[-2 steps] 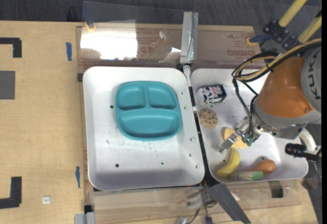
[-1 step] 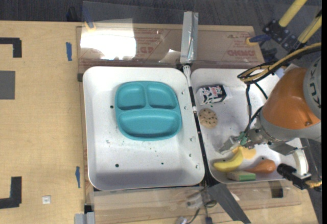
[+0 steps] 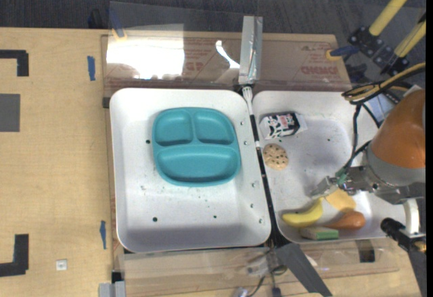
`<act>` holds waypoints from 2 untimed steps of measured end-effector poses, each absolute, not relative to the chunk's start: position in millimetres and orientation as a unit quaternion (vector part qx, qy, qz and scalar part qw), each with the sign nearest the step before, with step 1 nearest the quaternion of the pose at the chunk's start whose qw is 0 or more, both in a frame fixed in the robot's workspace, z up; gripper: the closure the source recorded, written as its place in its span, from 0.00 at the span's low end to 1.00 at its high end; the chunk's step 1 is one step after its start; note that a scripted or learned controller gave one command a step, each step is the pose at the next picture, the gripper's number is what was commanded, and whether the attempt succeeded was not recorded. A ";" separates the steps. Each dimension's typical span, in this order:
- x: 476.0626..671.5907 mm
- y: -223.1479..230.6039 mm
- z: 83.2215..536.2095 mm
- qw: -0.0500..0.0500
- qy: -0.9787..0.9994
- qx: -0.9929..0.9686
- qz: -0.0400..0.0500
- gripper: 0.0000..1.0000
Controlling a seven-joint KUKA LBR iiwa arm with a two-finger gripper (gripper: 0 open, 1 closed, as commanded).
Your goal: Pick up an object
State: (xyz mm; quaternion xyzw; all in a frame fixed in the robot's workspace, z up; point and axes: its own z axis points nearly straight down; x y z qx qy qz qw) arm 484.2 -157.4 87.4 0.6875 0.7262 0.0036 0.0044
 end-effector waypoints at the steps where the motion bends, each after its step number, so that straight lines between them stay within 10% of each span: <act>1: 486.0 -157.2 95.9 0.005 0.727 0.687 0.004 1.00; 2: 485.2 -157.1 95.0 0.004 0.727 0.687 0.004 0.00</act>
